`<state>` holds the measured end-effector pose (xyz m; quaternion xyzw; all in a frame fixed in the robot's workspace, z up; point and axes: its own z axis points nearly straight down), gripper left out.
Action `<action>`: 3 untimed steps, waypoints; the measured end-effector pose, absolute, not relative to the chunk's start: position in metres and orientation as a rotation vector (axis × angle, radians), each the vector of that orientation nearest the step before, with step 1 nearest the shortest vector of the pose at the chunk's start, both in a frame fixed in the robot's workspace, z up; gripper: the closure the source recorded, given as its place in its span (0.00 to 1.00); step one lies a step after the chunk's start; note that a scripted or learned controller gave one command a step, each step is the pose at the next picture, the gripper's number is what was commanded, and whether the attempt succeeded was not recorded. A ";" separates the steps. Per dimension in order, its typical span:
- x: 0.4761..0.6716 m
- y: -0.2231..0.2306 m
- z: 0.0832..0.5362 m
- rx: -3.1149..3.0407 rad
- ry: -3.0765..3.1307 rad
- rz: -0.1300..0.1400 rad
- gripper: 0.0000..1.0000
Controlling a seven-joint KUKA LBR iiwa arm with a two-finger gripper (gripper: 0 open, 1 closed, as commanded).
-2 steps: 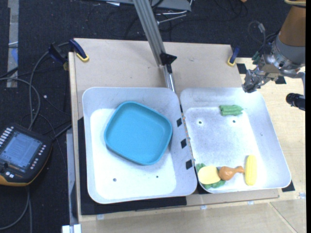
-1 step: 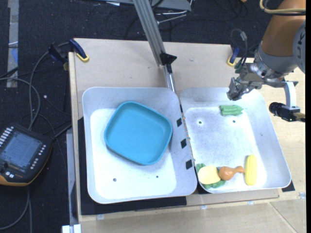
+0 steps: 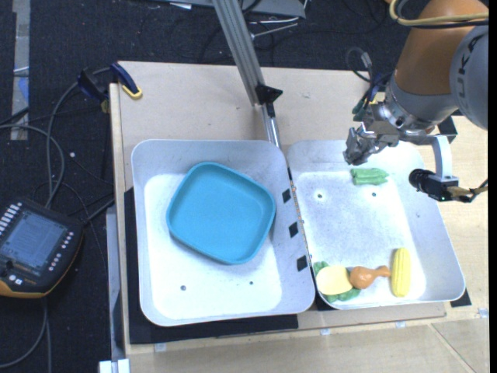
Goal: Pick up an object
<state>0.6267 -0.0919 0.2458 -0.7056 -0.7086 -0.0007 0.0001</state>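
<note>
- left bin (image 3: 155,286): blue plate (image 3: 221,212)
- right bin (image 3: 435,231): green toy (image 3: 368,176) at far edge; yellow slice (image 3: 334,280), orange piece (image 3: 365,274), corn (image 3: 401,271) near front
- gripper (image 3: 357,152) just above green toy's left end; grip state: cannot tell, too dark

The arm (image 3: 443,45) runs off the right edge — the green piece (image 3: 342,292) lies half-hidden under the yellow one (image 3: 334,280).
</note>
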 end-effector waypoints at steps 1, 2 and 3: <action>0.613 -0.037 0.249 -2.215 -2.227 -0.002 1.00; 0.592 0.013 0.235 -2.216 -2.225 0.001 1.00; 0.568 0.053 0.242 -2.216 -2.225 -0.001 1.00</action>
